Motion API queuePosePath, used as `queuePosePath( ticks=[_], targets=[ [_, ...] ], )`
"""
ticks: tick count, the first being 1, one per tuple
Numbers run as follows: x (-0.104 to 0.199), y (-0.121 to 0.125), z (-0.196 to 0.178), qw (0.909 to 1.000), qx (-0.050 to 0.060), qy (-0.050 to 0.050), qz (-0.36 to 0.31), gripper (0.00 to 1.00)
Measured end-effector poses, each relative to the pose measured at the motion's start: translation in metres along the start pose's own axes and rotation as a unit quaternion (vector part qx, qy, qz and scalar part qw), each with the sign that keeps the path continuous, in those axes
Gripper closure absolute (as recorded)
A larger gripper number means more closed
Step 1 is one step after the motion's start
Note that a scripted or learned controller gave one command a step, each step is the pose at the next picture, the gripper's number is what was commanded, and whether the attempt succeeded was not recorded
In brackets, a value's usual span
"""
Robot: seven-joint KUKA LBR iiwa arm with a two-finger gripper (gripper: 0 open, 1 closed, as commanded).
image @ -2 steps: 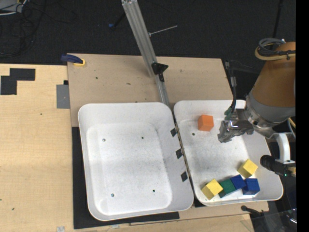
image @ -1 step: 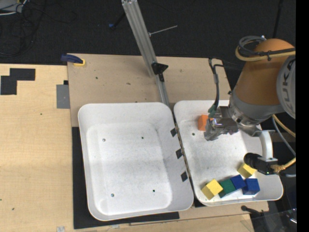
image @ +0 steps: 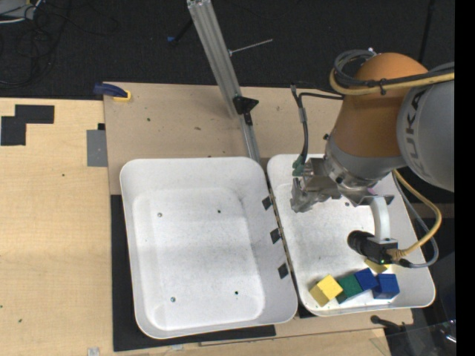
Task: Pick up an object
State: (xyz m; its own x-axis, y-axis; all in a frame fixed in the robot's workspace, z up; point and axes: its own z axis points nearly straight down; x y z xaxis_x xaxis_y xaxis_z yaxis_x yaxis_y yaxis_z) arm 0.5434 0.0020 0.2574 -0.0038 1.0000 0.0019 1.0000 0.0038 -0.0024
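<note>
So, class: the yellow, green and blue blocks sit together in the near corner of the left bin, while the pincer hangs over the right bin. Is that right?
Not quite. The camera view shows the yellow block, green block and blue blocks clustered in the near corner of the right bin, not the left. The pincer does hang over the right bin.

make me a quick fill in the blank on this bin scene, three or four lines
1. The coloured blocks lie in the ____ bin as the camera sees it.
2. Beside the green block and the blue blocks lies a ____ block.
3. The gripper hangs over the same bin, toward its ____ end.
4. The band above the wrist is ____.

Missing words: right; yellow; far; orange
</note>
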Motion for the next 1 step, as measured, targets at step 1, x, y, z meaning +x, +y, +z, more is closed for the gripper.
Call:
queuePosePath(
  ticks=[1],
  targets=[
    [0.0591,0.0142,0.0075,1.0,0.0,0.0,-0.001,1.0]
  ],
)
